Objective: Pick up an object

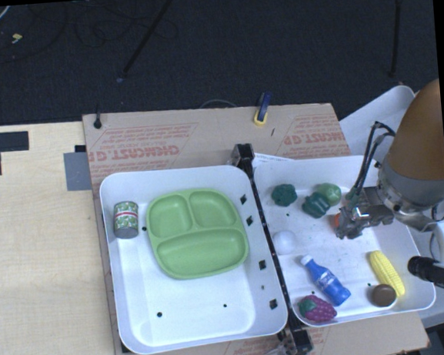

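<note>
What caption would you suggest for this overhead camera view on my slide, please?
Gripper hovers over the right bin near a green toy; a green divided plate lies in the left bin.

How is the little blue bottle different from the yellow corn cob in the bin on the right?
The blue plastic bottle with a white cap lies nearer the divider between the bins; the yellow toy corn cob lies nearer the bin's right edge. The bottle is smooth, the cob ridged. Both lie flat on their sides, slanting the same way.

a rounded grey arm (417,179) with a broad orange band (425,133) was seen. a thin black cable (368,156) was looped beside it, and a small dark metal gripper (352,219) was fitted.
</note>
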Tool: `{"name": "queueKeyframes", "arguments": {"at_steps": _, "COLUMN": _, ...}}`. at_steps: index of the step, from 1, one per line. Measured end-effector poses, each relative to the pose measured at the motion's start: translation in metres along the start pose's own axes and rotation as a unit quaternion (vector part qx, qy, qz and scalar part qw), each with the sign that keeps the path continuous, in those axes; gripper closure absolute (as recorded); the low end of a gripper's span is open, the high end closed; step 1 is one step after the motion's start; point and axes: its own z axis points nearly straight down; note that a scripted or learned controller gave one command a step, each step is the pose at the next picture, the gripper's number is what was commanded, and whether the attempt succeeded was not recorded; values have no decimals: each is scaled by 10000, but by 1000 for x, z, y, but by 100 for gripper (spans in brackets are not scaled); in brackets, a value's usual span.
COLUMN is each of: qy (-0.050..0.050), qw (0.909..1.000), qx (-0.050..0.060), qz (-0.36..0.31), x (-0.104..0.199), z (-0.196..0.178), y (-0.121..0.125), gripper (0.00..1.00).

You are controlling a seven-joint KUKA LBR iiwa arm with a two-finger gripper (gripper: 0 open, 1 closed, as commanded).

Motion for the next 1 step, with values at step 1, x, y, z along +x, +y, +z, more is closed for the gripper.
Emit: {"name": "queueKeyframes", "arguments": {"at_steps": 1, "qy": -4, "qw": 10000, "qx": 11, "qz": 6, "x": 44, "z": 15, "y": -6, "gripper": 100}}
